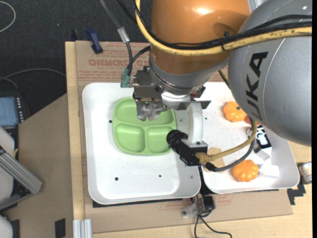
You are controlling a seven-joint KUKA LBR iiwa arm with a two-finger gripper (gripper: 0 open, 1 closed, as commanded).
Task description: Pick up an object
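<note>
Two shallow white plastic bins side by side on a brown cardboard sheet [79, 133]: left bin [99, 177], right bin [282, 180]. In left bin, toward its back, a green plastic divided plate w/ three compartments [136, 135]. Above plate's back-right part, the metal two-finger gripper [148, 114]. In right bin: one orange pumpkin-shaped toy [246, 170] near front, another orange lumpy toy [234, 111] further back, small black-and-white item [262, 138] btwn them, off to the right, partly hidden by arm

end effector [148, 114] over green divided plate [141, 130] | left bin [99, 152]
</note>
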